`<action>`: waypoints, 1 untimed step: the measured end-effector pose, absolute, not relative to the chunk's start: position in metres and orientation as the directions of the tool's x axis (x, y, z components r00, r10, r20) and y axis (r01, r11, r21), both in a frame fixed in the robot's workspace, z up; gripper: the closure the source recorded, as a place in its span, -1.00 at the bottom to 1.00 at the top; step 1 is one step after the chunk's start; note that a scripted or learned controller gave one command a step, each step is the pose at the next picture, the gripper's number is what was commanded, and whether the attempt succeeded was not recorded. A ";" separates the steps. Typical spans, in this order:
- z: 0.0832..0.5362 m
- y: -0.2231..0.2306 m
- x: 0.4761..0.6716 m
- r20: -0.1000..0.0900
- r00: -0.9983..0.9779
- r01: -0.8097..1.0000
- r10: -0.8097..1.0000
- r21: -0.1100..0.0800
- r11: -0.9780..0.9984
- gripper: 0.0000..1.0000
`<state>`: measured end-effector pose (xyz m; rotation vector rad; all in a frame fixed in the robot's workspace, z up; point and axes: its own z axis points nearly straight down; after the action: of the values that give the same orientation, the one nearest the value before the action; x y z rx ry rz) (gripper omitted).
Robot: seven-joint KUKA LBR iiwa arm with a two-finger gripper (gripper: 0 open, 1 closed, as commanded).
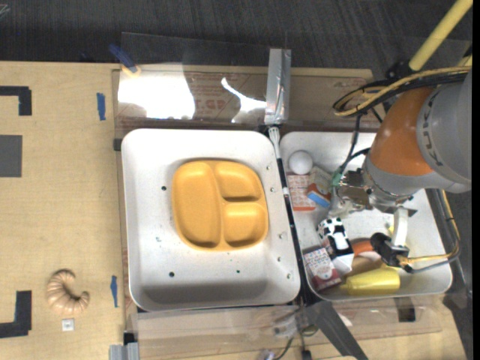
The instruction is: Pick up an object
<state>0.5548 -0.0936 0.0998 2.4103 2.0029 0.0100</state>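
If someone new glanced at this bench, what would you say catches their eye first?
Probably the yellow-orange divided tray, sitting alone in the middle of the left bin. Next comes the grey arm with its orange band, reaching from the right over the right bin, where small items crowd together, among them a white ball at the far end and a yellow object at the near edge.

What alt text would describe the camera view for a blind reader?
A grey and orange robot arm reaches into the right bin, which holds a white ball, a yellow object and other small items. The left bin holds a yellow divided tray.
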 end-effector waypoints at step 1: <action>0.099 -0.094 0.554 -0.001 0.184 0.983 0.983 0.009 -0.184 -1.00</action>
<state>0.5543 -0.0941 0.0990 2.4111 2.0026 0.0072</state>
